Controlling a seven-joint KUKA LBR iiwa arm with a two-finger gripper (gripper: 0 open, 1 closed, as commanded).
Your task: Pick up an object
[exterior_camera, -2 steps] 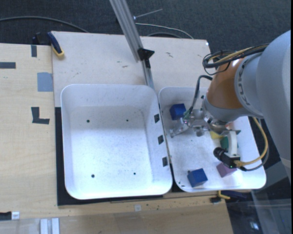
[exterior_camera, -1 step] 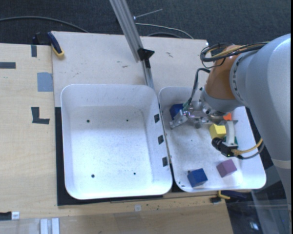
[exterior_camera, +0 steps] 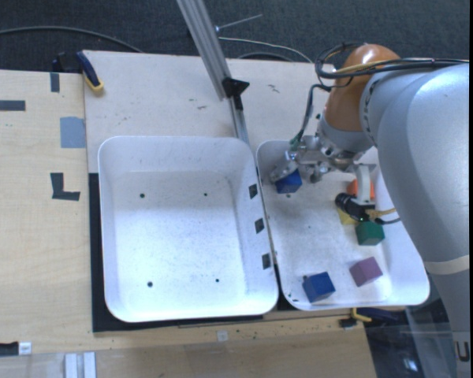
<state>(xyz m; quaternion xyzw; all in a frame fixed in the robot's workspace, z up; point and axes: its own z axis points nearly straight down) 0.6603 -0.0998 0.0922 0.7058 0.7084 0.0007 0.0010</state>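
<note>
The gripper (exterior_camera: 293, 172) hung low over the upper left corner of the right bin (exterior_camera: 311, 239), near its wall. A small blue block (exterior_camera: 288, 184) sat tilted at the gripper's tip, touching it. Whether the gripper was open or closed on it could not be told. Lower in the same bin lay a green block (exterior_camera: 370, 233), a purple block (exterior_camera: 366, 271) and a second blue block (exterior_camera: 318, 286). The left bin (exterior_camera: 181, 235) sat alongside on the table (exterior_camera: 158, 85).

Grey arm (exterior_camera: 414, 156) reaches in from the right, jaws pointing down.
</note>
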